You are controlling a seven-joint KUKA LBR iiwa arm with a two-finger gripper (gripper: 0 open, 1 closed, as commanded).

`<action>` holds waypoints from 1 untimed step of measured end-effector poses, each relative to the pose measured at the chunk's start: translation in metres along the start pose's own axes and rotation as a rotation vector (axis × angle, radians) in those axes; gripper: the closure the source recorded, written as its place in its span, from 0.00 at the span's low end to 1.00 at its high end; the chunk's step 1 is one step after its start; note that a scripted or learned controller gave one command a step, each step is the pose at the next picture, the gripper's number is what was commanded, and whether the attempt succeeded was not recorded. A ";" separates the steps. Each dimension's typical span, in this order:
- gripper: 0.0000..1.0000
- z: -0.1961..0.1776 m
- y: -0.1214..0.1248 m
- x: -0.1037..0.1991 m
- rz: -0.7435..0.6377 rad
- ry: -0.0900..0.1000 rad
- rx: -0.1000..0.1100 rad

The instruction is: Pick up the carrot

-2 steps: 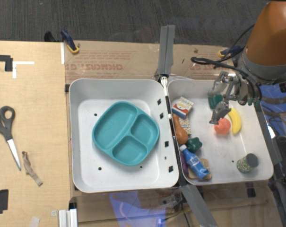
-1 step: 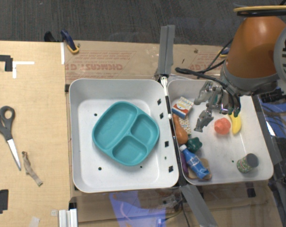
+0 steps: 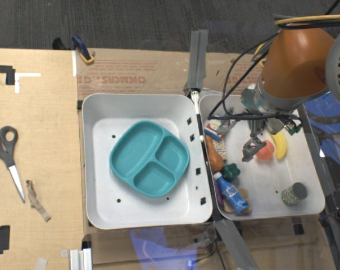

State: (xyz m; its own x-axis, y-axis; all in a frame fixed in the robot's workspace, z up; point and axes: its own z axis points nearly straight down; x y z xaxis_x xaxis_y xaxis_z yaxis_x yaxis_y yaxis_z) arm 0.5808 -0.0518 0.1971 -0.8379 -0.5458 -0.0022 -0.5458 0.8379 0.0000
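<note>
The carrot (image 3: 213,154) lies along the right bin's (image 3: 304,207) left wall — long axis running near-to-far — while the tool (image 3: 250,149) hangs to its right beside a red fruit (image 3: 265,151), apparently holding nothing, its spread not discernible — so the coming move likely goes leftward

Teal plate (image 3: 150,157) glossy plastic (bins (image 3: 96,167) matt white).
</note>
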 end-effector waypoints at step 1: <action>0.00 0.005 0.049 0.024 -0.139 0.001 -0.001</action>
State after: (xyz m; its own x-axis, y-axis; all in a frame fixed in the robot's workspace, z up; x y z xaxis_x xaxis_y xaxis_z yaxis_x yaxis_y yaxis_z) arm 0.5341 -0.0234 0.1918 -0.7541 -0.6567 -0.0017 -0.6567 0.7541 0.0004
